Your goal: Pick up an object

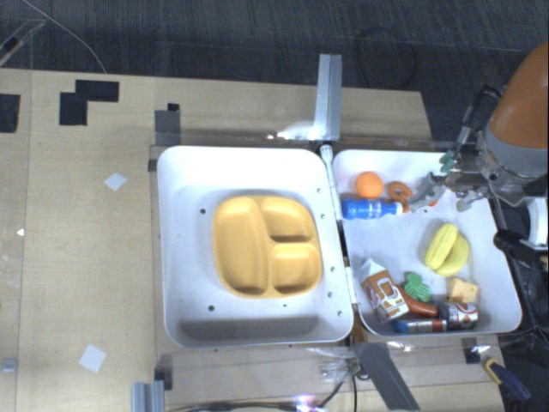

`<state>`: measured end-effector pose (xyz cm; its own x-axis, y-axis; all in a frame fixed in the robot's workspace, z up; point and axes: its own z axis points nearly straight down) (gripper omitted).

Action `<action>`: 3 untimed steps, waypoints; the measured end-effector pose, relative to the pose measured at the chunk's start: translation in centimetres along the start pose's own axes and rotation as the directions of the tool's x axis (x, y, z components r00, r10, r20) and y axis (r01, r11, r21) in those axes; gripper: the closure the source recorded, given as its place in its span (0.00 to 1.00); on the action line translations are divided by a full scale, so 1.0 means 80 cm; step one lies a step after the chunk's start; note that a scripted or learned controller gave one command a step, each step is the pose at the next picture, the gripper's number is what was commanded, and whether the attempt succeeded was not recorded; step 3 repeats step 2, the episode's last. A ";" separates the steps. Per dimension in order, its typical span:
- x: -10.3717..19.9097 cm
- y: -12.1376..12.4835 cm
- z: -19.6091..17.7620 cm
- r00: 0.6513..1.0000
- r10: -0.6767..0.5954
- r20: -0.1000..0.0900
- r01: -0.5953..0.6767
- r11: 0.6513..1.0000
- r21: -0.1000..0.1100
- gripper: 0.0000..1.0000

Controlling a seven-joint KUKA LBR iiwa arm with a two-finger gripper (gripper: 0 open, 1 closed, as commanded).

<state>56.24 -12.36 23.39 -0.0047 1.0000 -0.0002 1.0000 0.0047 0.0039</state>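
Crosswise, blue bottle [371, 208] — cap pointing right.

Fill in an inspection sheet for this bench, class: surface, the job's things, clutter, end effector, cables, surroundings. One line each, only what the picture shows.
Surface: wooden bench bearing a left bin and a right bin, side by side.
Job's things: right bin holds an orange ball, blue bottle, yellow banana-like toy, small carton, green piece and more small items.
Clutter: yellow divided tray lies in the left bin.
End effector: end effector is over the right bin's upper edge, near the bottle; finger state unclear.
Cables: thin wires at the bench's lower edge.
Surroundings: dark floor beyond the bench; black marks on its top left.
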 end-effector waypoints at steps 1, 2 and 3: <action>-0.062 -0.010 0.106 1.000 -0.009 0.000 0.009 1.000 0.008 0.00; -0.098 0.020 0.178 0.946 0.324 -0.003 -0.324 0.946 0.003 0.00; -0.098 0.020 0.178 0.946 0.324 -0.003 -0.324 0.946 0.003 0.00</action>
